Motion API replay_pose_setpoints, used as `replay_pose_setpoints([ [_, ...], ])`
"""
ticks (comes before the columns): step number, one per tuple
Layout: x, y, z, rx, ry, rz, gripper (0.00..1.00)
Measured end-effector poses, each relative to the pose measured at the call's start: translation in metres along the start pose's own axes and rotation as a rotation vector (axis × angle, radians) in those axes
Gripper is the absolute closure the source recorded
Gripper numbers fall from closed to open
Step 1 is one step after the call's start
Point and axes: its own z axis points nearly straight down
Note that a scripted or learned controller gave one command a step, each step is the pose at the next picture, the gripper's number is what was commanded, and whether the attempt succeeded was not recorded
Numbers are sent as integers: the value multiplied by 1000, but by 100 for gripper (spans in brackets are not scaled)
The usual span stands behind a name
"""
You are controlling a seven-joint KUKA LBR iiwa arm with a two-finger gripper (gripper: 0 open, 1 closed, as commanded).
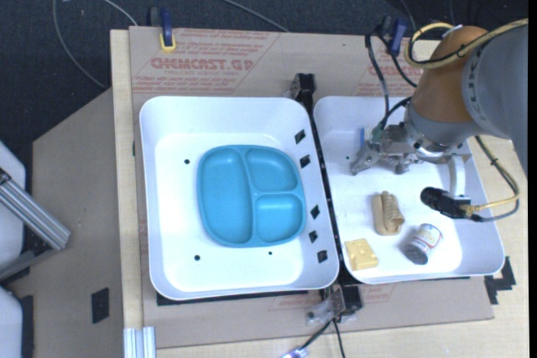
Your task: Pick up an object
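Observation:
In the right bin (336,126) lie three things. A tan bread roll (387,213) sits near the middle, a yellow cheese wedge (362,253) lies at the front left corner, and a small grey can (422,242) with a red and white label lies on its side at the front. My gripper (377,163) hovers low over the back part of this bin, behind the roll and apart from it. Its fingers are open with nothing between them.
The left bin (159,180) holds a blue divided plate (251,194). A black divider with clips (315,180) runs between the two bins. The grey arm with its orange band (445,84) comes in over the right bin's back right corner.

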Motion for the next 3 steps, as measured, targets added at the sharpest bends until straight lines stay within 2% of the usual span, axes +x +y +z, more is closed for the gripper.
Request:
replay_pose_setpoints([
  [1, 0, 2, -15, -7, -1, 1, 100],
  [3, 6, 1, -105, -13, -3, -2, 100],
])
